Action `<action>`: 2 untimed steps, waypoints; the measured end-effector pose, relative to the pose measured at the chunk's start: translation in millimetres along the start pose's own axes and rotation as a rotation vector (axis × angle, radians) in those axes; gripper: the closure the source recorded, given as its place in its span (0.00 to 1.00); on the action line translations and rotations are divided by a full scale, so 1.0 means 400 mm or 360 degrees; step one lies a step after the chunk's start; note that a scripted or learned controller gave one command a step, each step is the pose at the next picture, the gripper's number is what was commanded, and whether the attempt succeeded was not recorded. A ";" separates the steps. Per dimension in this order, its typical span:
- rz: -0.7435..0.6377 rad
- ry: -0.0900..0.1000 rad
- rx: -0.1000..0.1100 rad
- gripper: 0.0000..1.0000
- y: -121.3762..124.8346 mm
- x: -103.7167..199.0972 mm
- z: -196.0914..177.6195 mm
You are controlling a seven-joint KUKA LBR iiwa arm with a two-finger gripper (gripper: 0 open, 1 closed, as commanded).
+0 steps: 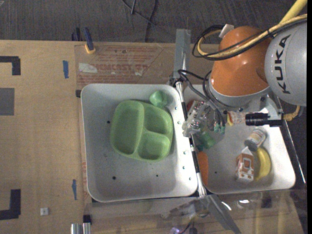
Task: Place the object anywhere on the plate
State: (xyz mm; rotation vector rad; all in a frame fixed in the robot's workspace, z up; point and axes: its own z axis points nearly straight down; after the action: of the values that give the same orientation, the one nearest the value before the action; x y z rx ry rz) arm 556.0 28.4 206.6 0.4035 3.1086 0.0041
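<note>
Two white bins side by side: left bin (95, 179), right bin (285, 177). One green plate (141, 130) in the left bin, three compartments: one long on its left, two smaller on its right. It sits toward the upper middle of that bin, rounded-square, tilted a little clockwise. One small green round piece (159, 98) touches the plate's upper right corner, near the bin's top wall; could be a cup or bowl, can't tell.

Right bin count: one banana (263, 163), one small carton (245, 167) with orange print, one small jar or can (255, 139), one orange carrot-like piece (203, 168), one green object (206, 140).

Banana lies near the bin's right side, long axis running roughly up-down in the view, curved, touching the carton on its left. Jar is just above both, tipped on a slant. Orange piece lies along the bin's left wall, long axis up-down.

My claw (204, 126) is at the left end of the right bin, just beside the divider between the bins, under my orange wrist band (241, 65). The green object sits right at my fingertips, but I cannot tell how far open I am or whether I have hold of it. Nothing of mine is over the plate.
</note>
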 end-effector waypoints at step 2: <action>-0.0284 -0.0003 -0.0001 1.00 0.025 -0.232 0.052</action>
State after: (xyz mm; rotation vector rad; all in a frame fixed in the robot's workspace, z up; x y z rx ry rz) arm 648.4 14.4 186.5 0.1249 3.1301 0.0033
